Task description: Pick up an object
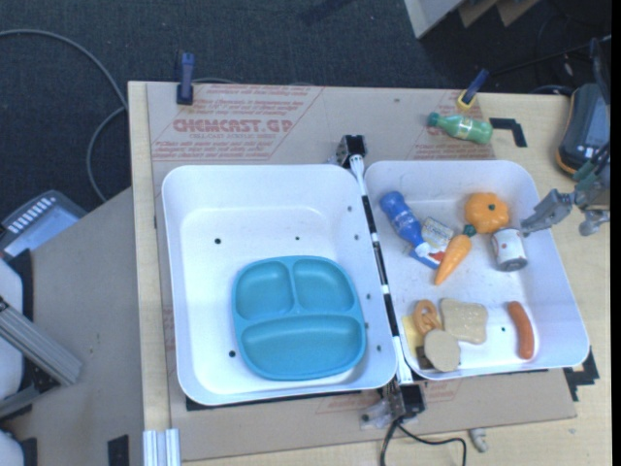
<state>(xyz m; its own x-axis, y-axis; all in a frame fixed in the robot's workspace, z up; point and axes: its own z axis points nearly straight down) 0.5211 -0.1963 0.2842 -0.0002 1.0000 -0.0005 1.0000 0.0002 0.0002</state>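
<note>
Two white bins side by side on the tabletop [243,124], touching along the middle seam.

Left bin [194,212]: one blue divided tray [298,316], three compartments, flat, sitting toward the near-right part of the bin floor.

Right bin [553,299], contents:
- blue bottle [401,216] lying at a slant near the seam, upper left
- small clear/pale item [436,231] just beside the bottle, too blurred to identify
- toy carrot [453,256] lying diagonal, green end up, touching the underside of the orange pumpkin-like toy [486,212]
- silver can [507,249] just right of the carrot, below the pumpkin toy
- red sausage [524,329] lying lengthwise near the right wall, apart from the rest
- pretzel-shaped piece [425,316], bread slice [465,320] and a round brown cookie-like piece [442,351] clustered at the near-left corner, touching or overlapping each other

Outside the bins: green bottle [460,127] lying on the tabletop behind the right bin; blue clip [184,76] at the far-left edge of the board.

Claw [566,214]: at the right bin's right rim, level with the can, nothing between its fingers. Fingers appear spread, one tip pointing in toward the can, not touching it. All objects are lying in the bin, none lifted.
</note>
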